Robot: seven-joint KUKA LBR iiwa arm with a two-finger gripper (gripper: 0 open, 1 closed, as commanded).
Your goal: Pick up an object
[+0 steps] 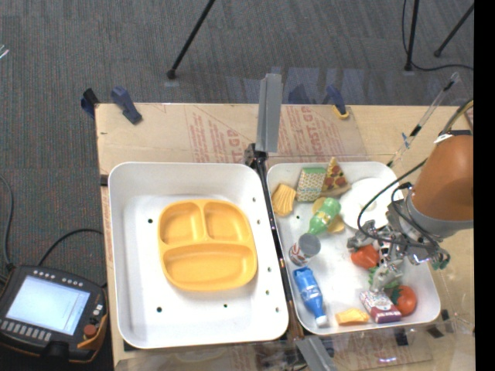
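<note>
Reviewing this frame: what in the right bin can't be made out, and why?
- Gripper: camera view; its fingers are lost among cables and toys, so any grasp is unreadable.
- Red object: partly covered by the gripper; its shape is unclear.
- Green item: mostly hidden under the gripper.
- Pink packet: its print is too small to read.

End effector low in the cluttered right bin, yellow tray in the left bin.
</note>
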